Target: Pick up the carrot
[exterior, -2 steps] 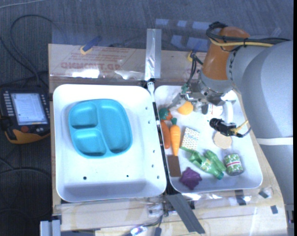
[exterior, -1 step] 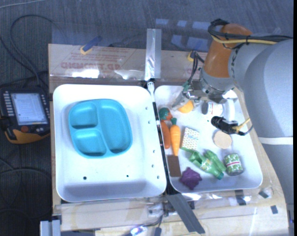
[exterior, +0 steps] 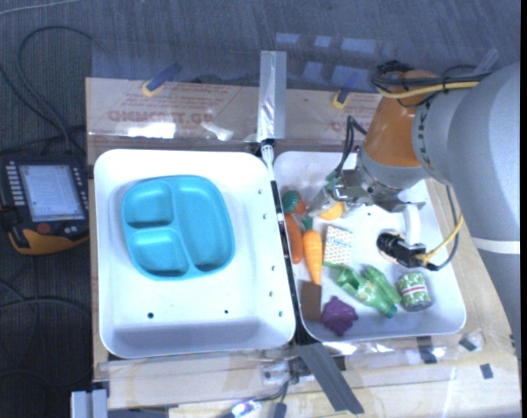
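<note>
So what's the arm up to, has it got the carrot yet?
Gripper over right bin's top end. Carrot lying loose near the divider, not held. Patterned packet close beside it.

Object: I see one carrot [exterior: 312, 252], orange, tapered.
Pose: lying flat, long axis running roughly near-to-far, unheld.
Location: I place it in the right bin [exterior: 446, 316], close to its left wall.
</note>
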You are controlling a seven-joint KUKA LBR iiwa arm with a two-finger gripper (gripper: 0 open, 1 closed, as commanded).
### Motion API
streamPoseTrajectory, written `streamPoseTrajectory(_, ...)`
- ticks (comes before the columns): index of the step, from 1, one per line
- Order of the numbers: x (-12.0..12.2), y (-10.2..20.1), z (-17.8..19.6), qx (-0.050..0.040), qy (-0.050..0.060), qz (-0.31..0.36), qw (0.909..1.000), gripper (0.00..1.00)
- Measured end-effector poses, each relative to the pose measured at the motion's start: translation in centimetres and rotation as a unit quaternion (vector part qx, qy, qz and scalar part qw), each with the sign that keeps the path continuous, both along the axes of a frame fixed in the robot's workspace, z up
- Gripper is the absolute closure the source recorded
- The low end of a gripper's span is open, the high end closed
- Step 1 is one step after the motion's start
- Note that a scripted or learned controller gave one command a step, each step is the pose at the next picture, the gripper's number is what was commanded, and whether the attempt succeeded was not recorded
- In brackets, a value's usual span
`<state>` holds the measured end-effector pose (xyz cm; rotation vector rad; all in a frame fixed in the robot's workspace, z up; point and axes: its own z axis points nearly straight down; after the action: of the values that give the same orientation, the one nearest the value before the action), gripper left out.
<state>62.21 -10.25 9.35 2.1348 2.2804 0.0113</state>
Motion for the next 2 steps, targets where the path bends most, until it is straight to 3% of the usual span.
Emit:
streamPoseTrajectory(1, 1.9, 3.2, 11.5, 0.0026, 0.009, -0.042, 0.9991, 1.00)
streamPoseTrajectory(2, 4.4, -0.4, 7.6, 0.0033, 0.010, -0.160, 0.9870, 1.00)
